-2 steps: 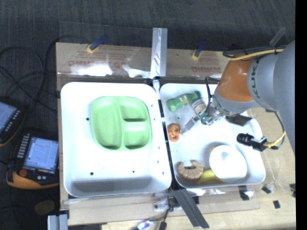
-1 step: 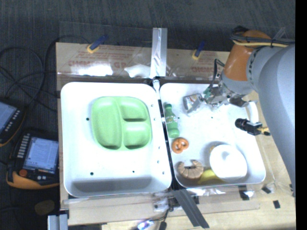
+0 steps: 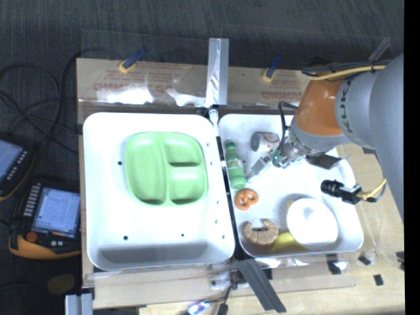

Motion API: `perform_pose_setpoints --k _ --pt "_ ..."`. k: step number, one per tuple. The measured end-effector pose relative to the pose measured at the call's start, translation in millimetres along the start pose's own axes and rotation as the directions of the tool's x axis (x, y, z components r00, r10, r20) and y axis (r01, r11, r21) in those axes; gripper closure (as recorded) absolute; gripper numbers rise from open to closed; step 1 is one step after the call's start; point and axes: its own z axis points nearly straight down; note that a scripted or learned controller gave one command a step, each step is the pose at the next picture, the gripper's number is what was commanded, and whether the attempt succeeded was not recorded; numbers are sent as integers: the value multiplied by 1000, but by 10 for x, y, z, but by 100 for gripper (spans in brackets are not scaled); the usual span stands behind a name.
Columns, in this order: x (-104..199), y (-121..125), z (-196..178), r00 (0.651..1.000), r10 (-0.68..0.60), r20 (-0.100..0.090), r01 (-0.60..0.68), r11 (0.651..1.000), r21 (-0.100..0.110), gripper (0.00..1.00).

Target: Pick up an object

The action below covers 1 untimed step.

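Gripper: the gripper (image 3: 257, 168) reaches down into the right bin, its thin grey tip slanting left toward the green bottle; from where I stand I cannot tell how far apart its ends are, and I see nothing between them.
Right bin, near edge: a brown ridged pastry (image 3: 260, 231) lies against the near wall, with a bit of yellow (image 3: 283, 241) tucked just beside it under the white bowl.
Bowl: a white bowl (image 3: 312, 220), bottom up, sits at the near right of the right bin (image 3: 354, 238).
Orange ring: a small orange pretzel (image 3: 245, 199) lies between the pastry and the bottle, close to the bin's left wall.
Bottle: a green bottle (image 3: 233, 165) lies lengthwise along the left wall, its cap toward the far end; the gripper tip is just beside its near half, touching or not I cannot say.
Black part: a black cable fitting (image 3: 340, 189) hangs off the arm over the bin's right side.
Far corner: a small grey and brown object (image 3: 264, 140) rests near the far wall.
Left bin: a green divided plate (image 3: 166, 166) lies in the middle of the left bin (image 3: 105, 241).
Arm: grey arm (image 3: 377, 107) with orange band comes in from the right.
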Motion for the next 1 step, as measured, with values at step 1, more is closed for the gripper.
perform_pose_setpoints --k 1 --pt "369 -592 -15 1000 9 0 -9 1000 -2 0"
